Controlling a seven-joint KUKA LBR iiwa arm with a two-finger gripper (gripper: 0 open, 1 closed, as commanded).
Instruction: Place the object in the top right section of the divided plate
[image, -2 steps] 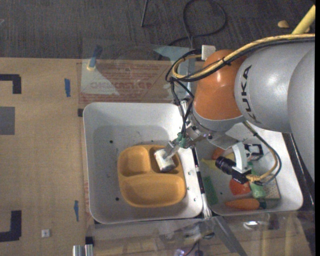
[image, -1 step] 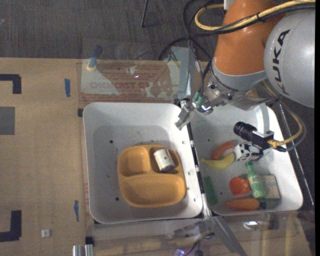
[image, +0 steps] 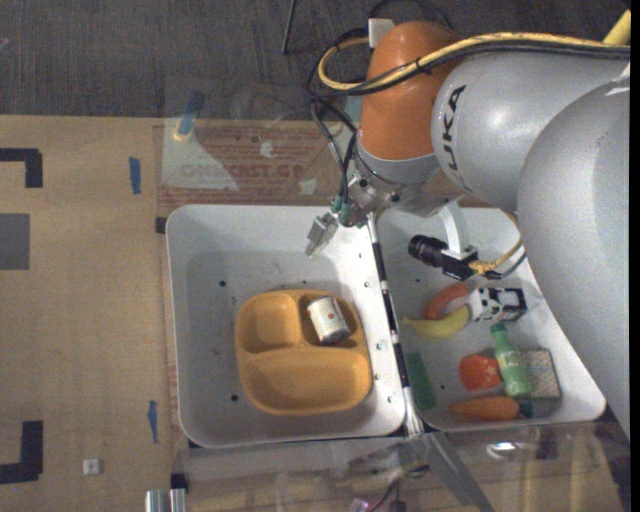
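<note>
1. Two shallow white bins sit side by side on the table: the left white bin and the right white bin.
2. From the right, the grey arm with an orange band reaches in, and its two-finger gripper hangs over the upper part of the left bin, near the divider between the bins.
3. How far apart the fingers are cannot be told; they are small and blurred, and nothing can be seen between them.
4. Below the fingers lies the yellow divided plastic plate, flat on the left bin's floor.
5. A small white cylindrical can rests on its side in the plate's top right section, well apart from the fingers and below them.
6. Right of the fingers, in the other bin, lie a yellow banana, a red tomato-like piece, a green bottle and an orange carrot.
</note>
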